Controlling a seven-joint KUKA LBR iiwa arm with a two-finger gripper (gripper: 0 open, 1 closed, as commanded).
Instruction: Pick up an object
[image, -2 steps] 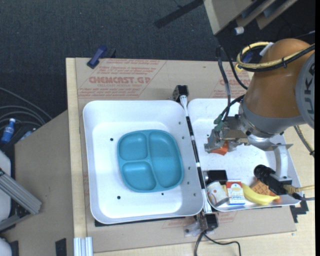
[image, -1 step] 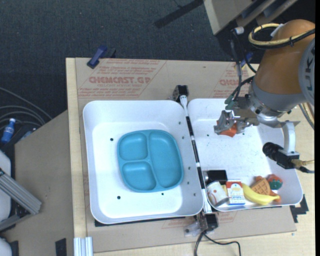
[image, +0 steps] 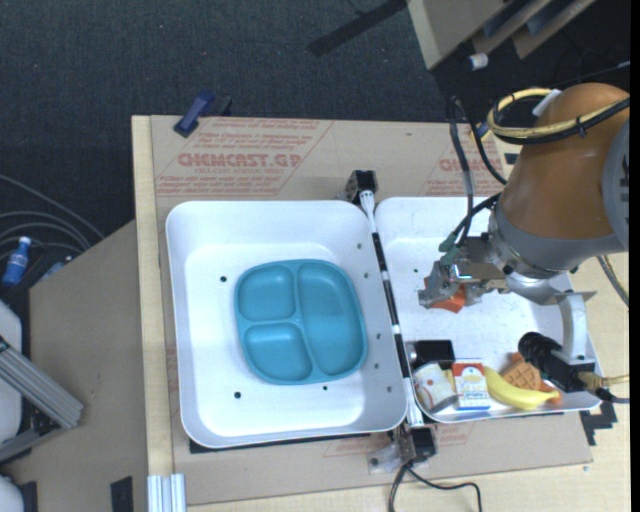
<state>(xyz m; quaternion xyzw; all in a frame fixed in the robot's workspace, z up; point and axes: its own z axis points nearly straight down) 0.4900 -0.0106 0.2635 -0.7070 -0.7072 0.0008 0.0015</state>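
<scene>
Gripper (image: 447, 283) is seen low in the right bin (image: 420, 225), directly over a small orange object (image: 452, 302); finger state cannot be told. Banana (image: 520, 393) lies toward the near edge, long axis running left-right.

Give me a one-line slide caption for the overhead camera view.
KUKA arm's claw low in the right white bin over a small orange object; blue sectioned plastic plate in the left white bin.
</scene>
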